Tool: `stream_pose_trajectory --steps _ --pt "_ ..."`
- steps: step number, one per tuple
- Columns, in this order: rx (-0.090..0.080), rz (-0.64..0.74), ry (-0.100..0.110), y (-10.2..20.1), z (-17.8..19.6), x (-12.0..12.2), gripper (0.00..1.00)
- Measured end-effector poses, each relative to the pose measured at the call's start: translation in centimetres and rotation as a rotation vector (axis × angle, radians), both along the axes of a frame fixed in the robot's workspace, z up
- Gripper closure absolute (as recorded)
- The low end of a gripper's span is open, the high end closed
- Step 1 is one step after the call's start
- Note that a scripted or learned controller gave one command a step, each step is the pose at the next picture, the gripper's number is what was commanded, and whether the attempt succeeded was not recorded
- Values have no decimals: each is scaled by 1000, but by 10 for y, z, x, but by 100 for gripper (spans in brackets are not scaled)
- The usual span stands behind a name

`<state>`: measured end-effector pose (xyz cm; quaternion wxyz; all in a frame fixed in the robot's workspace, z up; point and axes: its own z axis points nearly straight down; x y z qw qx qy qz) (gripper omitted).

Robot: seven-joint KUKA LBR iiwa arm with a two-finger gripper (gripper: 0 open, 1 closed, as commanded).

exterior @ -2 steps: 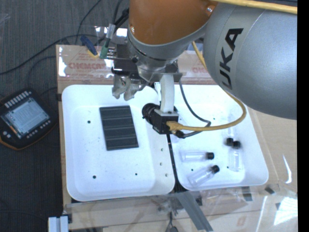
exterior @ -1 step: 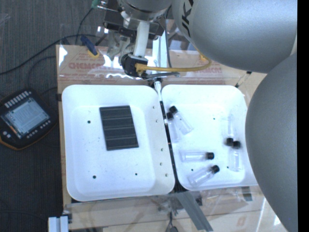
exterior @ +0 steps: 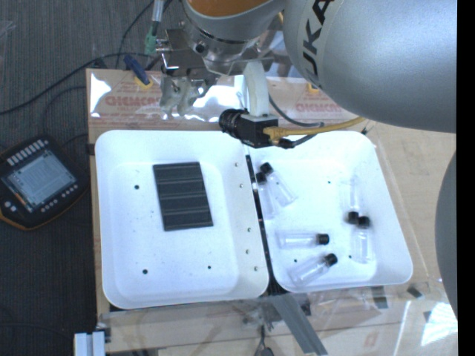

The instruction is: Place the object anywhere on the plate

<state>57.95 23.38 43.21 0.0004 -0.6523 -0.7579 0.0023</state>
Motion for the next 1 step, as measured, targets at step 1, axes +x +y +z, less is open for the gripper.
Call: stream_pose_trajectory --steps 1 --pt "0 125 0 -5 0 -13 100"
